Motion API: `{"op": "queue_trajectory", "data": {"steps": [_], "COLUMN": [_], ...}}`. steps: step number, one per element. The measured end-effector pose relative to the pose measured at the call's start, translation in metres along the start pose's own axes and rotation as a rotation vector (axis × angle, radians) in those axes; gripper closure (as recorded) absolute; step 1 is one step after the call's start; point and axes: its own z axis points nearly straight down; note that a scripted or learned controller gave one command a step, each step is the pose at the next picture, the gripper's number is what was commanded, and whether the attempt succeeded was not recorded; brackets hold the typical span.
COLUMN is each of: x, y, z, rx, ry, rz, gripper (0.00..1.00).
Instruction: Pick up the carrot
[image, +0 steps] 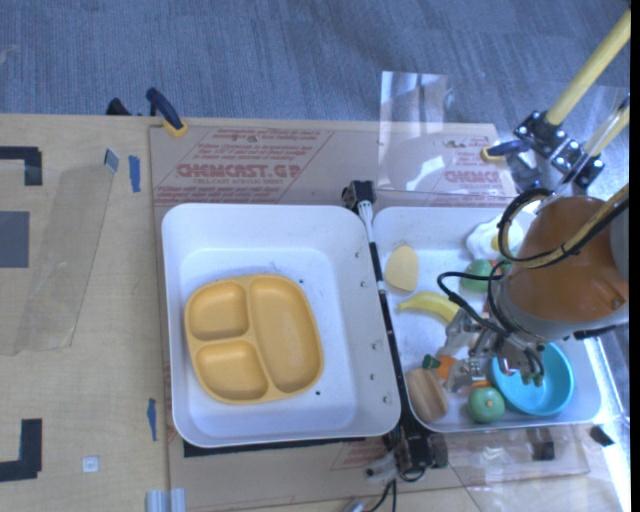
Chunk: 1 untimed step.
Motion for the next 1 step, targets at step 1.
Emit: {"op": "queue_trajectory", "data": {"steps": [1], "x": [-0.0016], "y": [0.0009], "z": [-0.0099], "rx": [0.000], "ry": [-0.006], "rz": [-0.001], "gripper": [1.00]}}
